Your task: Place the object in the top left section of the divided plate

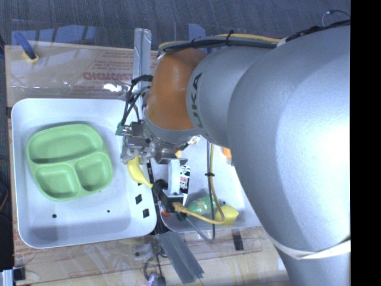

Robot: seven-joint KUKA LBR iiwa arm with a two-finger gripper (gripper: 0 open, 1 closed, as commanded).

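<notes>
The yellow banana (pixel 137 171) hangs just right of the green divided plate (pixel 68 159), over the left bin's rim, seemingly pinched by the gripper (pixel 138 157), though whether its fingers clamp it I cannot tell, so it may drop short.

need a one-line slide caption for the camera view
KUKA arm reaches in over the bins, a yellow banana below its wrist beside the left bin, which holds the green divided plate.
</notes>
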